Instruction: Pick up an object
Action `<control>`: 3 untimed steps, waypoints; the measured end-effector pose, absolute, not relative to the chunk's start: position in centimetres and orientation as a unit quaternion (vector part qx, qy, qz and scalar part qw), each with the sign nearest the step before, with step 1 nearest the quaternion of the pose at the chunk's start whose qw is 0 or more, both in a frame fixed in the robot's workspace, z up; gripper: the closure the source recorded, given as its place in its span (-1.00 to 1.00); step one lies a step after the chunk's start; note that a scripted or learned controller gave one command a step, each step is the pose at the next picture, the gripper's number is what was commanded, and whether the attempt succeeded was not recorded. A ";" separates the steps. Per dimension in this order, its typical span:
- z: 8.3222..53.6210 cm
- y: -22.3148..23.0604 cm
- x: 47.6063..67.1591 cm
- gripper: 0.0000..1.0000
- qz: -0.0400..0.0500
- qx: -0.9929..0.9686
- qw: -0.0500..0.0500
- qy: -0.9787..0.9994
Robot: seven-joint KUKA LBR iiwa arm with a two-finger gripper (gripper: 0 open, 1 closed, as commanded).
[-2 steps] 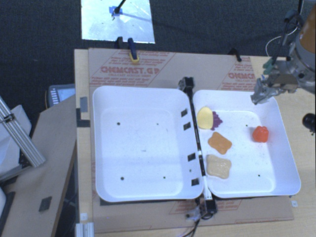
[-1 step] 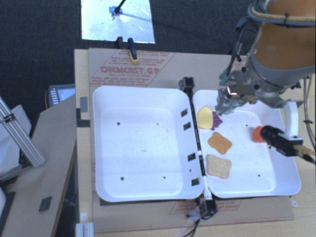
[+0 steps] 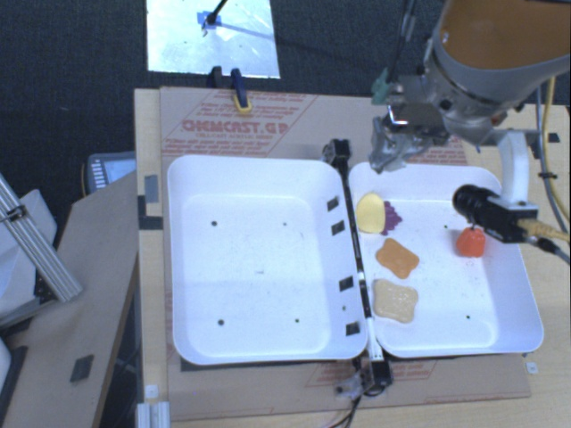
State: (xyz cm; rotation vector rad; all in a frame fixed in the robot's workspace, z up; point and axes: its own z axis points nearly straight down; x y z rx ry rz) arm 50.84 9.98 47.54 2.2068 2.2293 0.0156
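2 shallow white plastic bins; the metal two-finger gripper hangs above the right bin's rear rim, its grip unreadable.

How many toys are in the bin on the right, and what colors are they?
Yellow: 1, a rounded piece
Purple: 1, a small piece peeking out beside the yellow one
Orange: 1, a flat piece
Tan: 1, a flat piece
Red: 1, a small piece
Total: 5
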 end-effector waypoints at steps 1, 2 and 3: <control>53.9 15.7 49.4 1.00 0.005 0.703 0.001 0.711; 53.4 23.9 52.3 1.00 0.002 0.703 0.000 0.711; 54.6 23.5 52.3 1.00 0.003 0.704 0.001 0.710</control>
